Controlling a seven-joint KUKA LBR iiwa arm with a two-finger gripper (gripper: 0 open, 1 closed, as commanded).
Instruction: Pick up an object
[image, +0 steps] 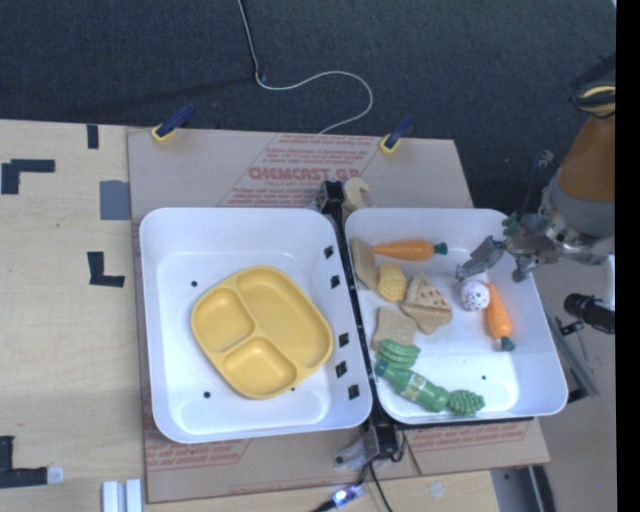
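Note:
My gripper hangs over the right bin, near its right side, with its two fingers spread open and nothing between them. Just below the fingers lie a white ball and a short orange carrot. A longer carrot lies at the bin's far end. Nearer the bin's middle are a corn piece, a sandwich wedge, a toast slice and green vegetables along the front.
The left bin holds a yellow divided plate. Black clips line the seam between the bins. A white cable loops on the dark floor behind the bench.

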